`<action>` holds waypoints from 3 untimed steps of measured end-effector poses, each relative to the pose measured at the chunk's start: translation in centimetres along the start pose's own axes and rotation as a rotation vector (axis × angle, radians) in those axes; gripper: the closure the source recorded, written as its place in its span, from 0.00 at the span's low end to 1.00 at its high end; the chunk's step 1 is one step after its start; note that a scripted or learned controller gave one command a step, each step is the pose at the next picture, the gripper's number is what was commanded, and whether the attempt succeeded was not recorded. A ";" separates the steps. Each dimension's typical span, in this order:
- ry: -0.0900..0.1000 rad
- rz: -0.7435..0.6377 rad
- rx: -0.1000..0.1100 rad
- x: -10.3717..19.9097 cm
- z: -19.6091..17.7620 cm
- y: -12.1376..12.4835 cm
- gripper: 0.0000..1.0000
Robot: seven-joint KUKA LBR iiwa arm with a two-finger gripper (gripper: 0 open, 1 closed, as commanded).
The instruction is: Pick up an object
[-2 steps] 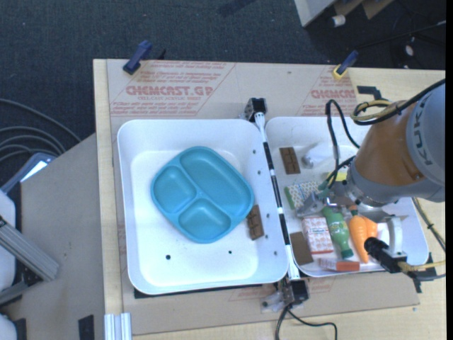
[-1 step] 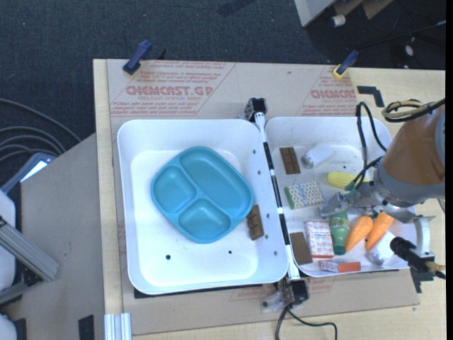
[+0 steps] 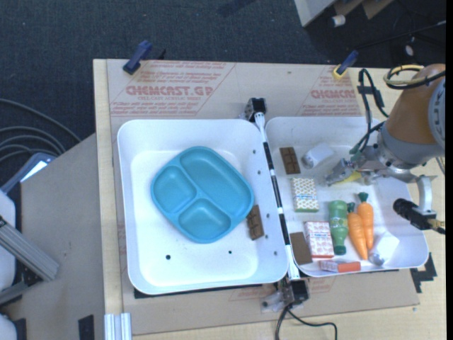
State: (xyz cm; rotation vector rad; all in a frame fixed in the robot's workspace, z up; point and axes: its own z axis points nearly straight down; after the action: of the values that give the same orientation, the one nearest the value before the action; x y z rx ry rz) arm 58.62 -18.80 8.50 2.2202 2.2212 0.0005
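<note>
Blue tray (image 3: 202, 193); orange carrot (image 3: 363, 227) (green-topped)

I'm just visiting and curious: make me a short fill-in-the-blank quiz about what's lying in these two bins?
The divided plate in the left bin is coloured ____.
The orange carrot lies in the ____ bin.
Directly left of the carrot lies a ____ bottle.

Missing words: blue; right; green

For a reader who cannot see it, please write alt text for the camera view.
A grey robot arm with an orange band reaches from the right over the right white bin, which holds a toy carrot, a green bottle and small boxes. The left white bin holds a blue divided plate and a small brown block.
</note>
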 end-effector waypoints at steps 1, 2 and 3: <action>0.013 -0.005 0.005 -2.8 0.0 7.1 0.00; 0.004 -0.006 0.001 -3.1 -1.1 7.1 1.00; 0.009 -0.007 0.003 -2.8 -1.0 7.2 0.00</action>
State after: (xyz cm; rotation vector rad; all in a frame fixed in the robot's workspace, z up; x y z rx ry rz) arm 65.78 -21.64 9.56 2.2185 2.2340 0.0072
